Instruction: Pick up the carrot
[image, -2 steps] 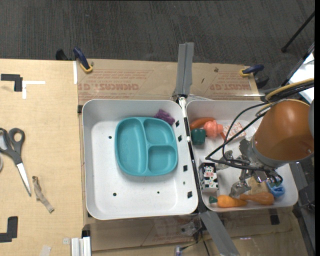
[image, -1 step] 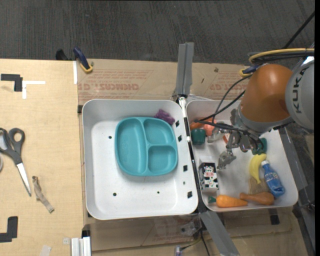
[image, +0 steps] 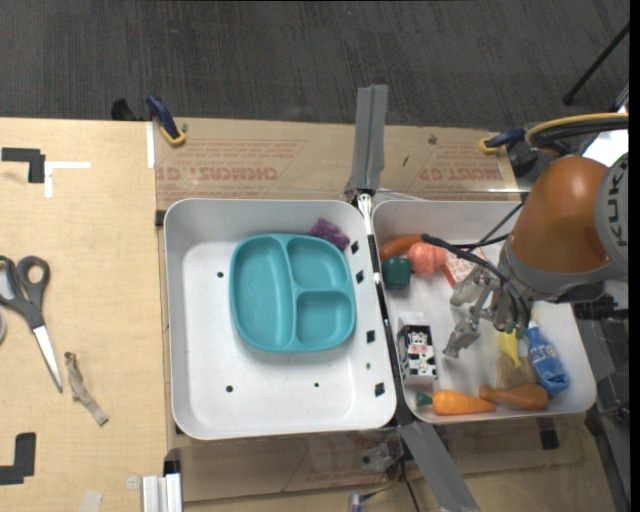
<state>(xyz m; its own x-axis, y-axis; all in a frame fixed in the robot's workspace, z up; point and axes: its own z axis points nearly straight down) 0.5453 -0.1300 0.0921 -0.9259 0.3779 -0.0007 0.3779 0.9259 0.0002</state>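
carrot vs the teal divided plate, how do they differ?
Bin: the carrot lies in the right bin, near its front wall; the teal divided plate sits in the left bin, about centred.
Size: the carrot is small and slim; the plate is far larger.
Shape: the carrot is a tapered orange stick with a green end; the plate is a rounded tray with three compartments.
Shared: both rest flat, away from the gripper.

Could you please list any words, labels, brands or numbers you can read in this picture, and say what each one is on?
"KU", cut off by the frame edge: on the grey arm.
Red print on the cardboard sheet behind the bins: upside down and too blurred to read.
Print on the small black-and-white box in the right bin: too small to read.
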